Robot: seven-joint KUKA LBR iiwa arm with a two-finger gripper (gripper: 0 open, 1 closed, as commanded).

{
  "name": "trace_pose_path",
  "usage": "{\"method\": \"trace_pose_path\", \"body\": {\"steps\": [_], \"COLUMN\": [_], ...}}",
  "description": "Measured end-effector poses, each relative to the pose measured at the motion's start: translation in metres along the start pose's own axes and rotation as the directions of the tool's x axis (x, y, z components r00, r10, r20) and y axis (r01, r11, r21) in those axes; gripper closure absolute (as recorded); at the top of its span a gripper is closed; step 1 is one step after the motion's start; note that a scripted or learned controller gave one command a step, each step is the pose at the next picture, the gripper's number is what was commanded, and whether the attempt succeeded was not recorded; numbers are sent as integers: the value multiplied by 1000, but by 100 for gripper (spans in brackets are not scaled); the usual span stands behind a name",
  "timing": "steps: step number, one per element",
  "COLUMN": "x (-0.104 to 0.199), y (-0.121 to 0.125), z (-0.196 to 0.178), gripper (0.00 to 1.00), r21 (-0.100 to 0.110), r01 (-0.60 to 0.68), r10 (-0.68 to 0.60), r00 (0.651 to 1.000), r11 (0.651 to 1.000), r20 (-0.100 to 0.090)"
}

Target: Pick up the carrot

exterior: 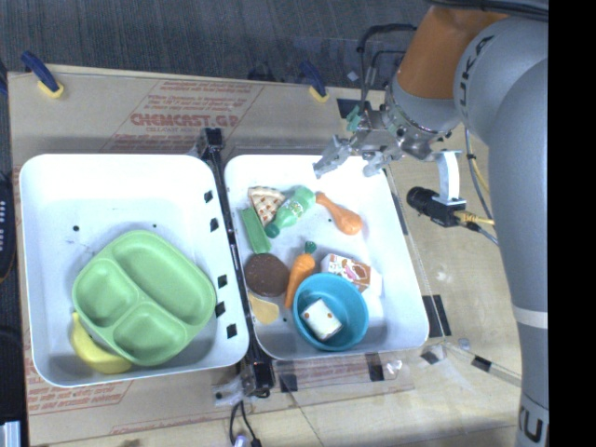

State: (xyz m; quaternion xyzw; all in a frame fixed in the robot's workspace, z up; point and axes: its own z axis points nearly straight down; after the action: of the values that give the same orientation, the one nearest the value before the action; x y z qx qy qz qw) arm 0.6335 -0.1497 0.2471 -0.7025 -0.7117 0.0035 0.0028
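Fingers (351, 157): spread apart with nothing between them, held over the far edge of the right bin (402, 277).
Carrot (300, 272): laid in the right bin, well apart from the fingers, toward the near side.
Neighbours: carrot tip is pressed against the blue bowl (331, 311), just beside the brown disc (266, 274).

text: "chemcast gp" in red | on: brown sheet (186, 110) under bins
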Motion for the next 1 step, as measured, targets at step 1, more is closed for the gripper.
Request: {"method": "trace_pose_path", "body": {"steps": [1], "x": [18], "y": [-34], "z": [92], "gripper": [0], "r21": [8], "r01": [16], "r10": [-16], "r00": [1000], "r11": [1000], "r20": [0]}}
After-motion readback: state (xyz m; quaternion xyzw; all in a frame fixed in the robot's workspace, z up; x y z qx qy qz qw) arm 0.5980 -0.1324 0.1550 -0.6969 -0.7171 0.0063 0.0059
